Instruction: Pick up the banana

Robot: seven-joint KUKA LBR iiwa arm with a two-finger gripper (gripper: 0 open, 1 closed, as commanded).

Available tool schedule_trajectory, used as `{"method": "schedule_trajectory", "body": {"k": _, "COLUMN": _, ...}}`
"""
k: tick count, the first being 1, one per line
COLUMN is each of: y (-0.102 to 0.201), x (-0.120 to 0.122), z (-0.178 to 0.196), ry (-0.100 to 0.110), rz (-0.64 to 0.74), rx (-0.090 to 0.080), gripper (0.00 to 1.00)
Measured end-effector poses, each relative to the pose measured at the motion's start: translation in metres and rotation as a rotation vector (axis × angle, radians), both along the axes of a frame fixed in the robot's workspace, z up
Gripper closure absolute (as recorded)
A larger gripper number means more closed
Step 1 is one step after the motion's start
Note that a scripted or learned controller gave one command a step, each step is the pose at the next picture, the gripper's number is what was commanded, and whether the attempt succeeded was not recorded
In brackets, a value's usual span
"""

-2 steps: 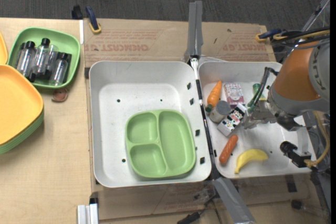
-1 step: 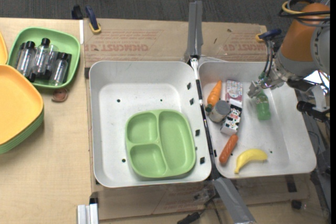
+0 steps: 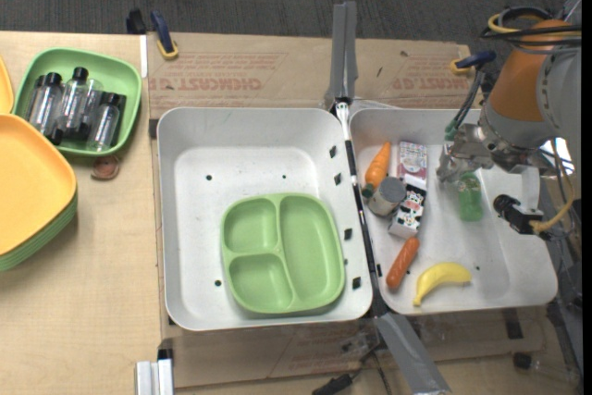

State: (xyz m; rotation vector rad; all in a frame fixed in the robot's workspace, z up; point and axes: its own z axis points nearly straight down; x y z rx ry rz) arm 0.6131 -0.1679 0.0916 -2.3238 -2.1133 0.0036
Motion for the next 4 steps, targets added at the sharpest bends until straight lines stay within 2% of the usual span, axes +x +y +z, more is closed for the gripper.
{"method": "schedule_trajectory", "body": {"k": 1, "y": -0.003, "x": 0.000, "z": 0.000, "ry": 0.000, "rz": -0.331, "rx": -0.001, "gripper": 1.00}}
{"method": "schedule_trajectory", "body": {"k": 3, "y": -0.004, "x": 0.014, "z": -0.001, "ry": 0.001, "rz": -0.799, "rx": -0.002, "gripper": 1.00}}
{"method": "schedule_trajectory", "body": {"k": 4, "y": -0.010, "x": -0.008, "z": 0.121, "ry": 0.001, "rz": -1.132, "rx": -0.003, "gripper": 1.00}}
